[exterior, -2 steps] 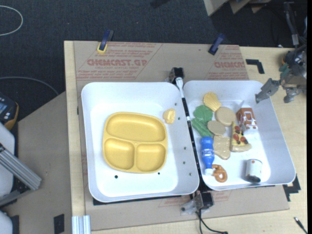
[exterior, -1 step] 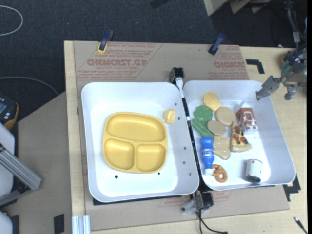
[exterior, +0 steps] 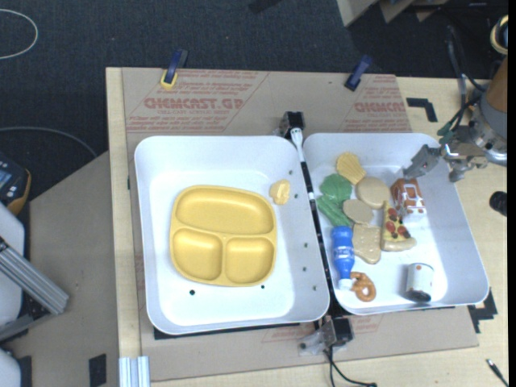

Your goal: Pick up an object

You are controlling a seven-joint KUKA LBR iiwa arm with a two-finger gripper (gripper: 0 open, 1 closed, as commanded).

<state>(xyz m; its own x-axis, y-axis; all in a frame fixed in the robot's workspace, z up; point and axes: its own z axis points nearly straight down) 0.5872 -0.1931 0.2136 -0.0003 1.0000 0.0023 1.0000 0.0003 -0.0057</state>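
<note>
The blue bottle point(exterior: 343, 252) lay in the right bin point(exterior: 476, 258), near that bin's left wall, and serves here as the mark for everything else. Just below the bottle sat a pretzel point(exterior: 363, 286), and to the lower right of it, well apart, a white and grey can point(exterior: 419, 281) lay on its side. Touching the bottle on its right was a flat tan piece point(exterior: 368, 246), and beyond that a pizza slice point(exterior: 397, 234). Above the bottle lay a green leaf point(exterior: 333, 193), with a tan oval point(exterior: 357, 210) and a tan disc point(exterior: 372, 192) beside it, and farther up a ridged yellow chip point(exterior: 350, 166). Up and right of the bottle stood a red and white carton point(exterior: 407, 197). The gripper point(exterior: 435, 164) hung farther up and right of the bottle, over the bin's upper right corner, just beyond the carton and apart from it; whether it was open or closed could not be told, and nothing showed in its grasp. Left of the bottle, across the wall, the left bin point(exterior: 147, 161) held a yellow tray point(exterior: 222, 234) with three compartments, and a small yellow piece point(exterior: 280, 191) lay up and left of the bottle, just off the tray's upper right corner
</note>
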